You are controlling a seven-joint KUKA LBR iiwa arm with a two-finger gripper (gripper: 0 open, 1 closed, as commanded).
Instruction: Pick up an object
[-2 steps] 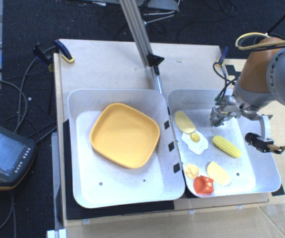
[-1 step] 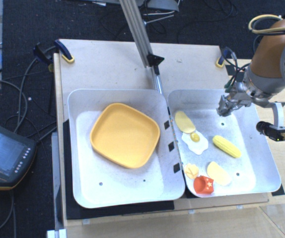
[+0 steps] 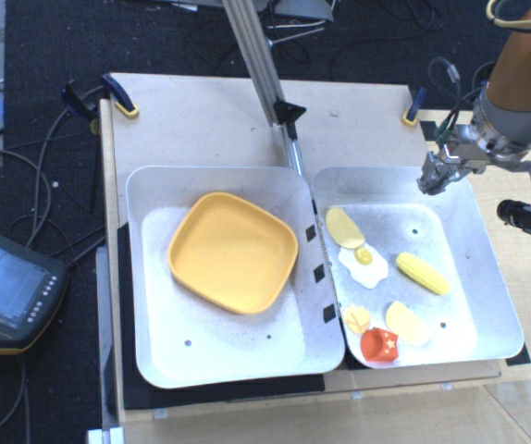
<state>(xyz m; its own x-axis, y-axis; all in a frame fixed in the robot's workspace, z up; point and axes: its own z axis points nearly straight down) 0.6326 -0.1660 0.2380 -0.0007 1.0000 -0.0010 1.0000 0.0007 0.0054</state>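
The right bin (image 3: 469,239) holds several toy foods: a pale yellow oval piece (image 3: 344,227), a fried egg (image 3: 364,263), a corn cob (image 3: 422,273), a small yellow chunk (image 3: 356,319), a pale wedge (image 3: 406,323) and a red piece (image 3: 379,344). A yellow square plate (image 3: 233,251) lies in the left bin (image 3: 150,322). My gripper (image 3: 431,182) hangs over the right bin's far right corner, apart from all the food. It is small and dark here.
A slanted metal pole (image 3: 256,44) crosses above the bench's back. Blue and yellow clamps (image 3: 117,97) grip the board's far corners. A teach pendant (image 3: 11,289) lies on the floor at the left. Black dividers (image 3: 319,257) mark the seam between bins.
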